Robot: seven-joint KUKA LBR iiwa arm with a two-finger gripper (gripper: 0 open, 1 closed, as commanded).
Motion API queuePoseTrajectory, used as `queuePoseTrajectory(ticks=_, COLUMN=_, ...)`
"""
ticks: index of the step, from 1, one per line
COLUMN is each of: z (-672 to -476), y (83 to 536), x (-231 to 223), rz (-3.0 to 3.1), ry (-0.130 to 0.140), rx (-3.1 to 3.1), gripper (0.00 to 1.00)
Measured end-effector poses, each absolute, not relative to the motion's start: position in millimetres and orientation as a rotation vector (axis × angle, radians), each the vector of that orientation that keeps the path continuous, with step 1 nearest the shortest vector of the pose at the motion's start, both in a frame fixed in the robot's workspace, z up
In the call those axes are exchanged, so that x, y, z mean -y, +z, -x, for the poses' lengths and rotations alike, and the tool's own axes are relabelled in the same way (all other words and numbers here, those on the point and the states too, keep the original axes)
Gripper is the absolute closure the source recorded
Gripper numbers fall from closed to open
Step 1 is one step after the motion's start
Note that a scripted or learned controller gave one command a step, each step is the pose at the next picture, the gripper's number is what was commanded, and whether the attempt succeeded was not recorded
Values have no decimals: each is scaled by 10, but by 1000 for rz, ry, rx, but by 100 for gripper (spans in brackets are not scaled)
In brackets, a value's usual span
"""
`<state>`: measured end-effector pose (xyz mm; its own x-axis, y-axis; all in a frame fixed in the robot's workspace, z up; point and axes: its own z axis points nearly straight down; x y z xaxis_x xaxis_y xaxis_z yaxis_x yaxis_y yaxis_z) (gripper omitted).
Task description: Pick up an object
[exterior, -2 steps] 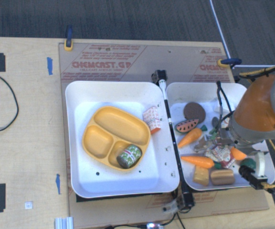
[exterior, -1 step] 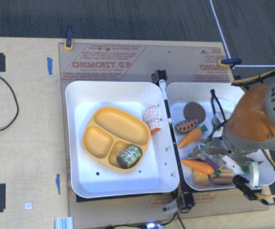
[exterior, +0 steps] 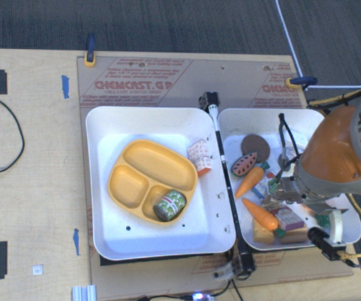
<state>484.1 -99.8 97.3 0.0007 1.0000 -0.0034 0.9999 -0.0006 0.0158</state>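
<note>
- Grey arm with the orange band (exterior: 334, 149) reaching in from the right, parked low over the right shallow white bin (exterior: 350, 231).
- Gripper (exterior: 279, 192) down in the clutter; can't tell its state from this angle, wrist blocks it.
- Candidates packed tight there: 2 orange toy carrots, upper one (exterior: 251, 180) and lower one (exterior: 261, 214), a pink watermelon-slice toy (exterior: 244, 164), a brown round disc (exterior: 255, 146), a maroon-and-tan block (exterior: 288, 220).
- Left shallow white bin (exterior: 102, 187) holding a yellow 3-compartment plastic tray (exterior: 149, 174) with a green-grey ball-ish thing (exterior: 169, 205) in its lower right compartment, plus a red-and-white crumpled packet (exterior: 200, 155) just beside the tray.
- Risks, just guessing: stuff touching everywhere, so probably nudging a neighbour or pinching 2 things at once.
- Tapered carrots likely to squirt out of a pinch.
- Nothing visibly held, so could easily come up empty.
</note>
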Motion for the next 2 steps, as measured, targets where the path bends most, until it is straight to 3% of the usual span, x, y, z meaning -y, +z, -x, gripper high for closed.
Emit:
queuePoseTrajectory(ticks=1, z=-4840, y=972, x=998, rz=-2213, ry=13, rx=-2211, gripper=0)
queuePoseTrajectory(ticks=2, z=-4858, y=1077, x=998, rz=-2210, ry=18, rx=-2208, gripper=100)
